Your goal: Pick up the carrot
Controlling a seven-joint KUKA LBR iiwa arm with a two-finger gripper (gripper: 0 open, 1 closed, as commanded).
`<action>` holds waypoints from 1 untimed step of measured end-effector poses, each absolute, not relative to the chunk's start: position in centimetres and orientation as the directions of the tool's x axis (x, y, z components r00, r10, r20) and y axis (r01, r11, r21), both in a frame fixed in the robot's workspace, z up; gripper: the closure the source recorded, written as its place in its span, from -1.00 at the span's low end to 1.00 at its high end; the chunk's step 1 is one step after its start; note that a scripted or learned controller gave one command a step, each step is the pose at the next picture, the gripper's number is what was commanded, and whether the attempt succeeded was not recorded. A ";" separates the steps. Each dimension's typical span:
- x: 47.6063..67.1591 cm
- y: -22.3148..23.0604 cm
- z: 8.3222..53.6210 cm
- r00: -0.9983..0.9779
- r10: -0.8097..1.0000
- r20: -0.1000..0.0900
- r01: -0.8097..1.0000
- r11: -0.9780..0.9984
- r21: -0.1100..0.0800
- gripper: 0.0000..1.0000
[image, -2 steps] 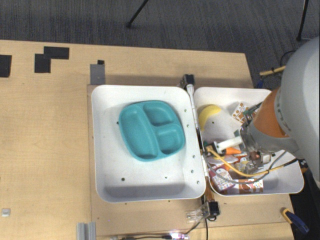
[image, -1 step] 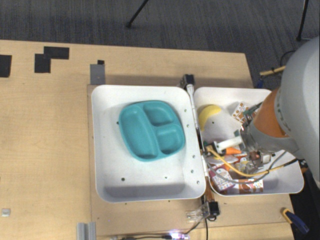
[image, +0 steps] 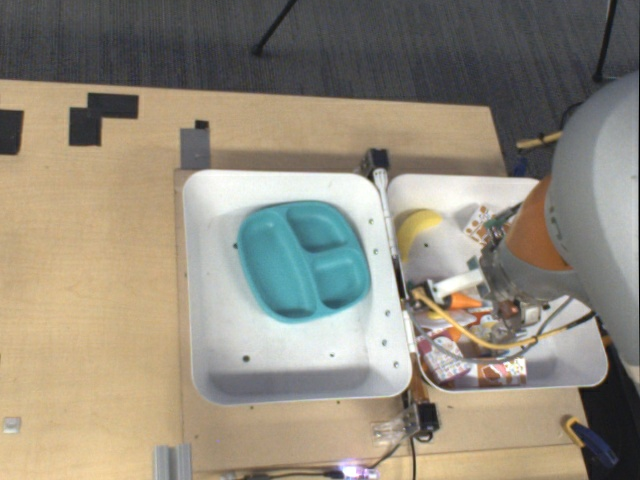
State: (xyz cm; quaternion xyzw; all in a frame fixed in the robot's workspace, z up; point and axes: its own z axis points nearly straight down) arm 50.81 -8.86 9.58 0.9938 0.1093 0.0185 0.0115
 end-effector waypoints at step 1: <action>51.2 -8.7 10.8 0.973 0.229 0.042 0.228 -0.973 0.024 1.00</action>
